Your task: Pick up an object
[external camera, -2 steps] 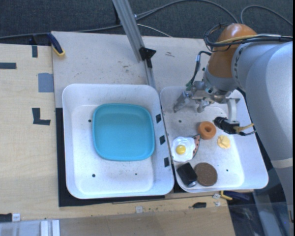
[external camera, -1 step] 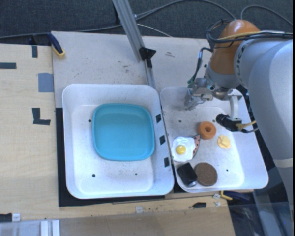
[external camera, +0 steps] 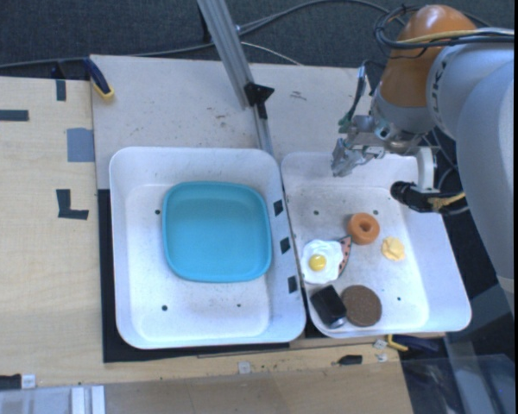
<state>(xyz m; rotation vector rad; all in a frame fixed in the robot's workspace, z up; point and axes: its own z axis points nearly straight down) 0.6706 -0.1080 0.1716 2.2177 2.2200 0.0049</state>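
Upper right of frame: jaws [external camera: 346, 164] hang over the top edge of the right bin [external camera: 440, 270], arm w/ orange band coming in from the right. Can't tell from this angle if they're parted or closed; nothing visible between them, so no grasp as far as I can see.

Candidate objs all sit lower in the right bin, well apart from the jaws:
- orange donut [external camera: 363, 228], mid bin, nearest to the jaws
- small yellow piece [external camera: 393, 249], just right of and below the donut
- fried egg toy [external camera: 321, 260], near the bin's left wall, w/ a thin brownish strip [external camera: 346, 252] touching its right side
- brown round disc [external camera: 361, 305], lower part of bin
- black block [external camera: 328, 304], touching or nearly touching the disc on its left; can't tell which

Left bin [external camera: 138, 257] holds a blue plate [external camera: 217, 230], roughly centred. Tabletop [external camera: 173, 102] behind the bins carries a slanted metal bar [external camera: 233, 50].

Progress: basically at the start. Nothing lifted, every obj resting on the bin floor. Still to do: travel down-frame to a target, descend, close, lift. My guess is the donut is the easiest pick since it's closest and stands clear of its neighbours. Egg + strip and disc + block are crowded pairs, so there's risk of nudging or grabbing two. The flat disc looks hard to pinch.
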